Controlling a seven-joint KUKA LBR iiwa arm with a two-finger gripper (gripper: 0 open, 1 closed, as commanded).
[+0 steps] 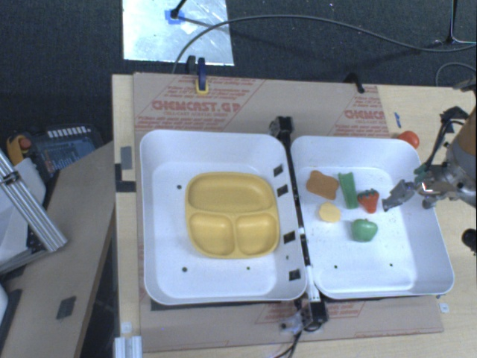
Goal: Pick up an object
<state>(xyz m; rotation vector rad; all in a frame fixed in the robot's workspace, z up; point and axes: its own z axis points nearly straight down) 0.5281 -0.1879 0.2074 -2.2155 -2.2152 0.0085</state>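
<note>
- Strawberry toy (pixel 368 200) sits mid right bin (pixel 428 263), just beside green block (pixel 347 188); green apple (pixel 364 230) just below it, yellow piece (pixel 329 212) and brown bread (pixel 323 184) further left.
- Gripper (pixel 393 198) sits just right of strawberry, carrying nothing; finger spacing cannot be told.
- Advice: centre over strawberry, descend straight, avoid nudging the green block.
- Yellow tray (pixel 226 213) lies in other bin.

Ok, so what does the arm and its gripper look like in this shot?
The gripper is dark grey metal with thin dark fingers, on a pale grey wrist. An orange patch of the arm shows at the edge of the view, with thin black cables looping above it.
</note>
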